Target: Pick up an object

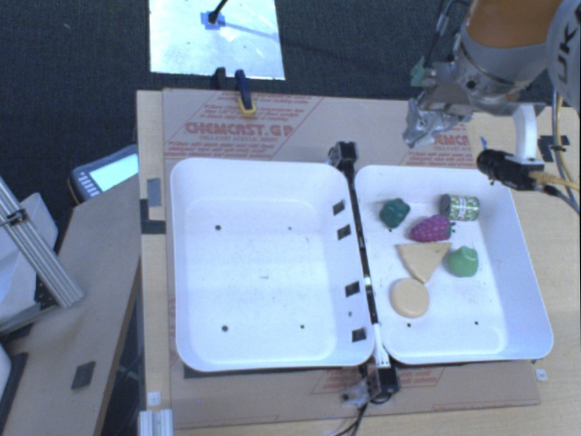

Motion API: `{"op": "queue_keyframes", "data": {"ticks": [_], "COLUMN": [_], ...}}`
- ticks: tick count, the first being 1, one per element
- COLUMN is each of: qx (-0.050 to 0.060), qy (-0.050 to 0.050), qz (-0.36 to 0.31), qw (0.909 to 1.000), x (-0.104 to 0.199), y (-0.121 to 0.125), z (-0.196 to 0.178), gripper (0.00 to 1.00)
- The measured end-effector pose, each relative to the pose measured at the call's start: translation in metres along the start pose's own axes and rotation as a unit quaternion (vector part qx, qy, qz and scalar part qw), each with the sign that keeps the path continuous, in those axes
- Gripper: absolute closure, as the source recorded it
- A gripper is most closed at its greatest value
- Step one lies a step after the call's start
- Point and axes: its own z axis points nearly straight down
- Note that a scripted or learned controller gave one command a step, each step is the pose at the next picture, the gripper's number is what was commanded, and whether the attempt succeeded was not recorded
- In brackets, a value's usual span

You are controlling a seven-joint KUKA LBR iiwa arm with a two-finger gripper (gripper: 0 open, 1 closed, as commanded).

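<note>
The right bin [522, 280] holds a dark green piece [394, 213], a small can with a green label [461, 207], a purple bunch of grapes [430, 229], a green apple-like piece [463, 262], a tan wedge [423, 260] and a tan round disc [409, 298]. My gripper [423, 133] hangs above the bench just behind the right bin's far left corner, apart from every object. Nothing shows between its fingers.
The left bin [263, 262] lies beside the right one, with a black clipped divider [356, 252] between them. A shiny metal sheet [216, 24] lies at the back left, and a yellow and blue clamp [245, 98] sits at the cardboard's far edge. Cables [517, 166] run at the right.
</note>
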Motion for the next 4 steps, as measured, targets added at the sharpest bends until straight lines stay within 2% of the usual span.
{"op": "queue_keyframes", "data": {"ticks": [1,3,4], "qx": [-0.004,-0.002,0.004], "qy": [0.001,0.002,0.0], "qz": [0.0,-0.002,0.003], "qw": [1.0,1.0,1.0], "x": [0.067,0.244,0.21], "y": [0.034,0.039,-0.06], "z": [-0.072,-0.179,-0.176], "gripper": [1.0,1.0,1.0]}}
